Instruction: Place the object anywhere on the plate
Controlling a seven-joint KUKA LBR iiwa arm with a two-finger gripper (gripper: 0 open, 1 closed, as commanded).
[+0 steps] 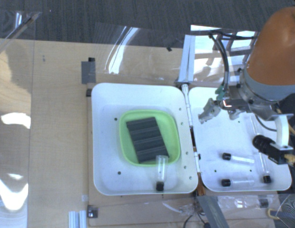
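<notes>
**A:** Where does your object lie?

**B:** Take the square lime-green plastic plate (124, 141) as your mark. A dark grey ribbed block (146, 139) already rests on it, long axis running from the plate's far-left to its near-right. At the plate's near-right corner lies a clear plastic tube with a black cap (161, 167). Its open end rests on the plate's rim, and its capped end points away from the plate toward the near side.

**A:** And the gripper?

**B:** The grey two-finger gripper (208, 113) hangs to the right of the plate, about level with the plate's far edge. You cannot tell from here whether it is open or closed, and nothing shows in it.

**A:** So which way do you go?

**B:** If the tube at the rim is your object, it lies left of the gripper and nearer the camera, with its axis roughly square to the plate's near edge. Three more capped clear tubes (237, 159) lie farther right of the plate than the gripper does. I judge the first of them the closest pick, and you would carry it leftward to the plate.
</notes>
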